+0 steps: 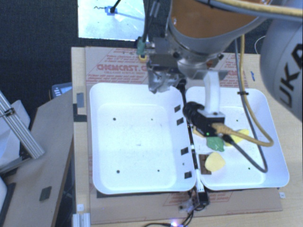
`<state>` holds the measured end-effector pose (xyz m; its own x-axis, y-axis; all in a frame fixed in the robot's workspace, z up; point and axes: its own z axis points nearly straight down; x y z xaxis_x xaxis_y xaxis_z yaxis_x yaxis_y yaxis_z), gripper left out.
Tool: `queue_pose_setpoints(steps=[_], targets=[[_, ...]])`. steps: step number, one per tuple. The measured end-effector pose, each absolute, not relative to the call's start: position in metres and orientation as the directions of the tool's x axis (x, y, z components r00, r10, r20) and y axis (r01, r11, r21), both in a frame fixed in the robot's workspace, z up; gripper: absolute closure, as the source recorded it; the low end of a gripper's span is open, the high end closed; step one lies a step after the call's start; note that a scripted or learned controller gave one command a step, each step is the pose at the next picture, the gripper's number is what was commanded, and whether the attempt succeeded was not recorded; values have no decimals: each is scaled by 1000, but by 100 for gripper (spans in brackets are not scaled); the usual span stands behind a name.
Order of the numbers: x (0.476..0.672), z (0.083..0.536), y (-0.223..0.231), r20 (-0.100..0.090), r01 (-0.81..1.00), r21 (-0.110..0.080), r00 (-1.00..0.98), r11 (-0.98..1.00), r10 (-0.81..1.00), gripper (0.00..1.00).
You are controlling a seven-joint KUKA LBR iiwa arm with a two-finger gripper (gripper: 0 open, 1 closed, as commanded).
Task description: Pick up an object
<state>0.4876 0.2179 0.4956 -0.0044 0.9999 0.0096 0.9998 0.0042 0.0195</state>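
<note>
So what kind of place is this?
Probably a robot lab: a big grey-and-orange robot arm hangs over the left bin and right bin on a bench, trailing a yellow cable.

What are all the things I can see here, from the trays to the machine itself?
left bin: one, white, on the bench's left half
right bin: one, white, right beside the left one
yellow pieces: two, yellow, in the right bin; one near its front, one further back and partly behind a cable
green piece: one, green, in the right bin between the two yellow ones
black clips: four countable, black, along the seam between the bins
cardboard sheet: one, tan with red print, under both bins
bench: one, pale wood, under everything
metal rail: one, silver, left of the bench
arm: one, grey with an orange band, coming in from the upper right
gripper: one, grey metal, above the bins' back rims
</note>
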Motion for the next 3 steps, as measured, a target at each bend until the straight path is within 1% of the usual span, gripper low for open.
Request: queue_pose_setpoints(steps=[1, 2, 3], targets=[[485, 348, 215, -5, 1000, -11, -1, 1, 1000, 100], [487, 370, 190, 1, 1000, 4, 0, 0, 1000, 100], [497, 483, 182, 6, 1000, 15, -3, 3, 1000, 100]])
